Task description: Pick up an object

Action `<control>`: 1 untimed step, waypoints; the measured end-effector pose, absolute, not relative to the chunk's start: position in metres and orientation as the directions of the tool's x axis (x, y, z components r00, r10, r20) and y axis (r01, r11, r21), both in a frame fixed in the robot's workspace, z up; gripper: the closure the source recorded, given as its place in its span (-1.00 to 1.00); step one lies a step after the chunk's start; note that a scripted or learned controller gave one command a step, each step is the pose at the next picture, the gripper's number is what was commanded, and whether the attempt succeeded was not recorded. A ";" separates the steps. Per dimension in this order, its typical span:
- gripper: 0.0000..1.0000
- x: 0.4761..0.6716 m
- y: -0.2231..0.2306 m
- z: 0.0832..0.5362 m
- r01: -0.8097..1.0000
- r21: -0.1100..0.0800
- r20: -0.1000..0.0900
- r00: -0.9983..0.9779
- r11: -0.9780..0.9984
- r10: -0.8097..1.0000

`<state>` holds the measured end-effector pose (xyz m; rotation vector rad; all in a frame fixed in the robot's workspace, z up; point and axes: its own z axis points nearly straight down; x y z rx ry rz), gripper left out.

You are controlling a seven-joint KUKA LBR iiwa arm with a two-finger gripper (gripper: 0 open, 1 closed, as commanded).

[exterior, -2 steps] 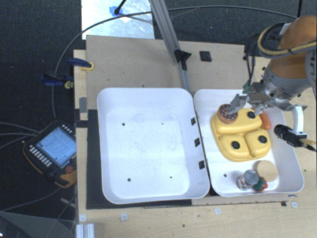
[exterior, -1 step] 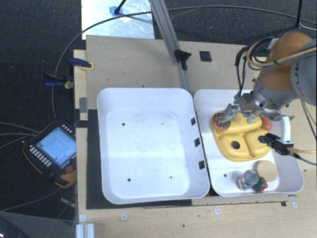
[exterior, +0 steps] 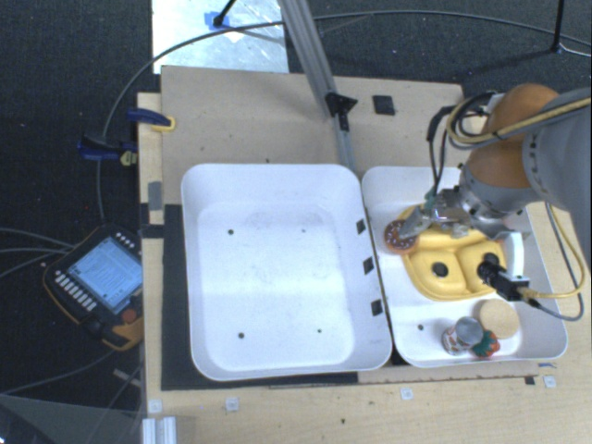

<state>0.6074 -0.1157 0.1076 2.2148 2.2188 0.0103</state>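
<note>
The arm reaches into the right bin (exterior: 555,345), its hand (exterior: 427,218) low over the yellow object (exterior: 442,265), just beside a brown ring-shaped piece (exterior: 400,235). I cannot tell how the hand is set or whether it grips anything. To do well, it should centre over one item, likely the yellow object, keeping off the bin wall and the small pieces (exterior: 479,331) nearby

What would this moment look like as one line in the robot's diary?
arm: over right white bin | pincer: low by brown round sprinkled donut toy, yellow plastic piece | nothing seen lifted
</note>
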 end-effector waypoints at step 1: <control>-1.00 0.612 -0.115 0.111 1.000 0.024 -0.003 -0.004 0.004 1.000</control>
